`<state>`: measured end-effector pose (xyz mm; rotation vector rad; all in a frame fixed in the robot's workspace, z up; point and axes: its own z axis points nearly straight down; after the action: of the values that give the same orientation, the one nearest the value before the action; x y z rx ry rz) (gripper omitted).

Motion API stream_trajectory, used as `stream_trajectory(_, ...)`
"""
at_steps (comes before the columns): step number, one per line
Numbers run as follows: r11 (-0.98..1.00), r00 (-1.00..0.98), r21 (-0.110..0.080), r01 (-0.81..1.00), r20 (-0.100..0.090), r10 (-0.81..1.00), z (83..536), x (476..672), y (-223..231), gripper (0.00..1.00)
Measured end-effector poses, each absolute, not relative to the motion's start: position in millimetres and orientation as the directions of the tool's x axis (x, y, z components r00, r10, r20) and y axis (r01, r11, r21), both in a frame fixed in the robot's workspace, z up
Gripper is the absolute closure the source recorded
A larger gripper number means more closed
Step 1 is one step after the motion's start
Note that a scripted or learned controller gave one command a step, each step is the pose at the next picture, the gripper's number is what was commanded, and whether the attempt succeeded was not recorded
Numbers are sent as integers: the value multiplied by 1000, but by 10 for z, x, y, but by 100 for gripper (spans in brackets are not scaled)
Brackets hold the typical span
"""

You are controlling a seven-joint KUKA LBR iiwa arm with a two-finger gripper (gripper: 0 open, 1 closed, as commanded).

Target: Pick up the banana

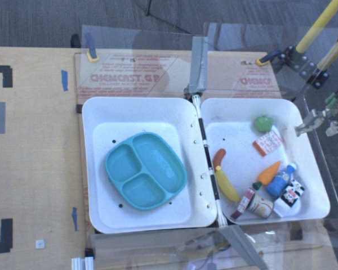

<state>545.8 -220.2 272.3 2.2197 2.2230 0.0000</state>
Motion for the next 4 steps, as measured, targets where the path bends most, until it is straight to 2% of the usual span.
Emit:
stream_trajectory(1, -67, 67, 0, 998, 0, 998, 1384, 4871, -1466, 0)
stream_trajectory(2, -80, 80, 11, 997, -2, 997, 883, 4829, -954, 0)
stream_trajectory(3, -74, 74, 9, 997, -1, 997, 882, 5066, -1158, 0)
stream_trajectory(4, -45, 45, 10, 999, -5, 999, 881, 5237, -987, 0)
